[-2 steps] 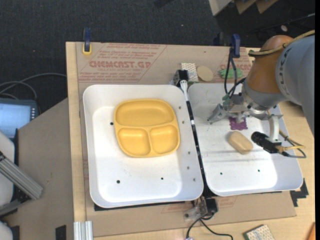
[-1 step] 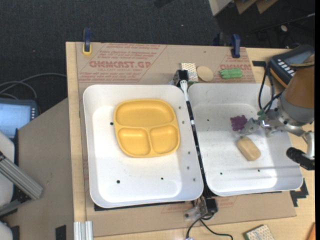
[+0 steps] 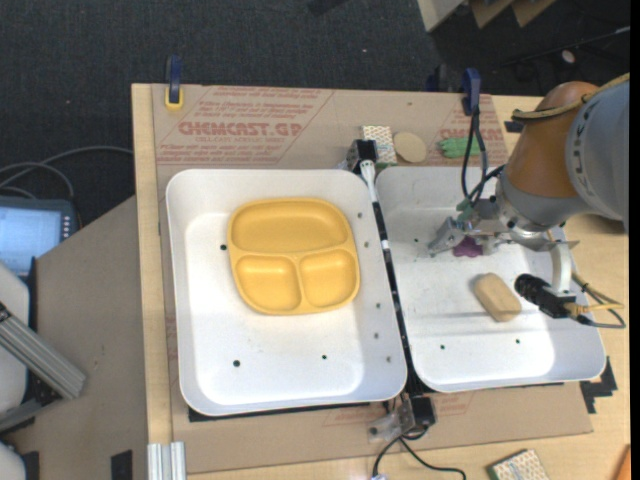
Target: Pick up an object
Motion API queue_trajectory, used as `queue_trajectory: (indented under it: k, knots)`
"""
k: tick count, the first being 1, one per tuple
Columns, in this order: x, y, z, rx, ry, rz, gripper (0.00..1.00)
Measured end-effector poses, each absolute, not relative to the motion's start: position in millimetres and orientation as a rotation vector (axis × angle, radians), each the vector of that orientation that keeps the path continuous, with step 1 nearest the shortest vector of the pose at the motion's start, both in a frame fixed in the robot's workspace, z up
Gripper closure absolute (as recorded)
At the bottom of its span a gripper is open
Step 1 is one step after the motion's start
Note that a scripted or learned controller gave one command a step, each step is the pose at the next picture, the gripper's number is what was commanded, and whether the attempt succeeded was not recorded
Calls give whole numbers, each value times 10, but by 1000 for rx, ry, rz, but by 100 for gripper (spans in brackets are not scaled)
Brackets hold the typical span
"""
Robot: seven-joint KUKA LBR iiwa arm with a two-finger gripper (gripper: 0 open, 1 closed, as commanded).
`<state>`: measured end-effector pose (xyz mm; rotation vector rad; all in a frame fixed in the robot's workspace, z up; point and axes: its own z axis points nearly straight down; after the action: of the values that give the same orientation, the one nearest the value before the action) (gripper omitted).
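In the right bin a small purple object lies near the middle of the back half. My gripper hangs directly over it, low and close, and covers part of it. Whether it touches the purple object is unclear. A tan oblong block lies on the bin floor a little to the front right of the gripper, apart from it. The grey arm with its orange band comes in from the right.
The left bin holds a yellow divided plate. Behind the bins, on the board, lie a tan disc, a green item and a small checkered tag. Blue clamps hold the board's back edge.
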<state>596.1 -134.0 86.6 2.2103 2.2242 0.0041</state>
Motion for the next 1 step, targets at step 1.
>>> queue_trajectory:
  k: [1]
  knots:
    - [6527, -1265, 853, 2214, 2220, 6, 0]
